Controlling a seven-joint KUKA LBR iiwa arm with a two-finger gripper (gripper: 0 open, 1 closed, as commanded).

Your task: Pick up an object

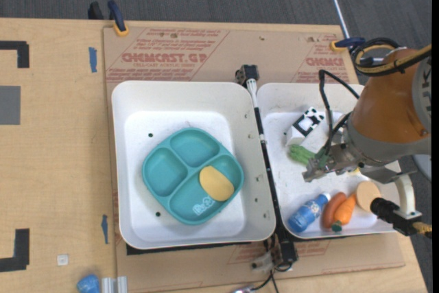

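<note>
The bench (55,147) carries two white bins side by side, and the grey and orange arm (394,106) leans in over the right bin (274,106) from the far side. The left bin (130,113) holds a teal divided plate (171,168) with a yellow oval piece (217,183) resting in one compartment.

In the right bin, the gripper (321,167) sits low, just beside a green item (300,153), possibly touching it. From where I stand I cannot tell whether the tool is released or clenched, and nothing is clearly caught in it. A small black and white object (309,121) lies a little beyond, and near the front wall are a blue bottle (308,213), an orange carrot (340,209) and a pale round piece (368,191).

This looks like the reaching step, with the green item the likely target. Next it needs to settle around that item, close firmly and lift straight up.
</note>
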